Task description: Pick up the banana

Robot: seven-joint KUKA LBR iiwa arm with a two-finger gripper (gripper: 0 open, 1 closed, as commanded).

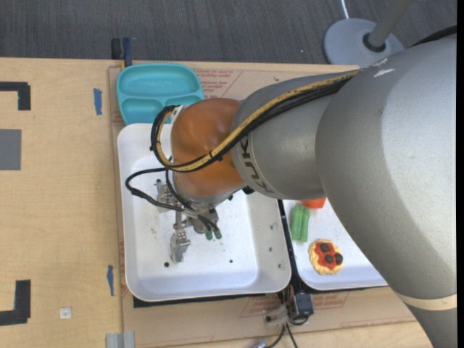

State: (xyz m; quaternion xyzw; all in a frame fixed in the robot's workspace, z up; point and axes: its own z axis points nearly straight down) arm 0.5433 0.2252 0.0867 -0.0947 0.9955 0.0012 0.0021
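Over the left white bin, a shallow glossy plastic tray with rounded corners: the grey arm, smooth and bulky, with its orange band and looped black cables, carrying the metal gripper low above the bin floor; whether its fingers are parted or closed cannot be told, and nothing shows between them. In the right bin: a green block-shaped item, a small orange piece, a round pizza-like toy; the banana cannot be made out. Behind the left bin: a turquoise divided plate.
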